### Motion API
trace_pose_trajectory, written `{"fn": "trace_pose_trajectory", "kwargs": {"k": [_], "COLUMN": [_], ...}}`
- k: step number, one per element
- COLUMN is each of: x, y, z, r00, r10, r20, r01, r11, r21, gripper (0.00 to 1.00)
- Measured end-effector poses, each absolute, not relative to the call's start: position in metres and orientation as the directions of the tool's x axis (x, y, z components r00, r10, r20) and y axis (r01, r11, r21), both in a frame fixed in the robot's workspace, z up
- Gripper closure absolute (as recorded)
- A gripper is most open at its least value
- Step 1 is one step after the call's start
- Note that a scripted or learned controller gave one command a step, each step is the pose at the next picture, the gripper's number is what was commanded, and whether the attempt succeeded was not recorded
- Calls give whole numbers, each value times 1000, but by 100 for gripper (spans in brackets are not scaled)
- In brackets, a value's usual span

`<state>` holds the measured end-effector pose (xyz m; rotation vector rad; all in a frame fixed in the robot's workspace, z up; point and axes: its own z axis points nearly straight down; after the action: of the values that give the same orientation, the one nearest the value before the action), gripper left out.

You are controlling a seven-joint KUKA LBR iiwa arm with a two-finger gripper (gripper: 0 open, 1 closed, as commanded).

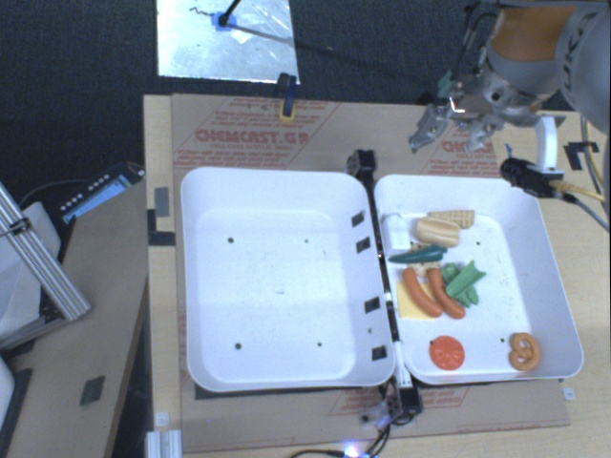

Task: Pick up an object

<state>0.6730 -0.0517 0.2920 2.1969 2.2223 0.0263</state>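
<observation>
Pincer (449, 134) spread, nothing between fingers, hovering above far rim of right bin (558, 284). Toy food clustered inside. Tomato (447, 352) and pretzel (523, 350) lie apart from others: easiest targets. Centre over one, descend vertically, then close.

Dark carpet floor (76, 55) surrounds a tan bench (124, 256) — on it a brown cardboard sheet (248, 132) printed in red. 1 shiny silver panel (224, 27) lies beyond; aluminium rails (38, 265) stand left.
</observation>
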Motion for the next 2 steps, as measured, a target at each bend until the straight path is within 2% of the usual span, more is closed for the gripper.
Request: {"fn": "trace_pose_trajectory", "kwargs": {"k": [1, 2], "x": [670, 669], "y": [-56, -29], "z": [292, 496], "r00": [-9, -7], "r10": [1000, 1000], "r20": [-1, -1], "r01": [1000, 1000], "r11": [9, 7], "r21": [7, 22], "gripper": [100, 100]}}
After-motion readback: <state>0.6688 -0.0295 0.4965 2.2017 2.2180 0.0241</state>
